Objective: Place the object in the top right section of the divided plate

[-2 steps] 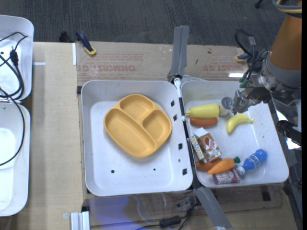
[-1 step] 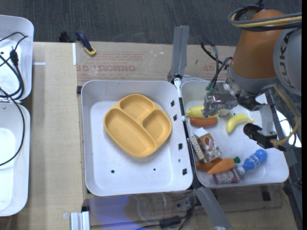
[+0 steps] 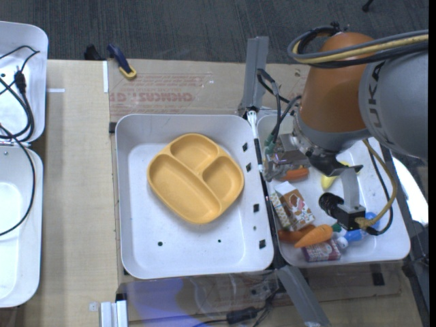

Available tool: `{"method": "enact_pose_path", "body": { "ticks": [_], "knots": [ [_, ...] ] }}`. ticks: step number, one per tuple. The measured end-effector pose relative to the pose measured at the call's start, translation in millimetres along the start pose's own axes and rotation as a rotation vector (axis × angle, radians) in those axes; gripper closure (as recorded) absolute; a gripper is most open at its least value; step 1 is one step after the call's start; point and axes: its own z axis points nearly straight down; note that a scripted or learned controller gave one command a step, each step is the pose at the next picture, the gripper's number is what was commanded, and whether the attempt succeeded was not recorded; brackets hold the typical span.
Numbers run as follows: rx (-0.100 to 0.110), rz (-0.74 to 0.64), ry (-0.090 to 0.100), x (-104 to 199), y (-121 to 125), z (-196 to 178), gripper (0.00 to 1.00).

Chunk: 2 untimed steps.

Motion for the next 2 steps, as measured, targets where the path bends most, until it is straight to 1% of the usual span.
{"method": "enact_pose_path", "body": {
  "ticks": [1,2],
  "knots": [
    [0.000,-0.070,0.000,34.8,-6.5,6.4,1.00],
    [-0.001,0.095,0.000,5.1,27.4,50.5,1.00]
  ]
}}
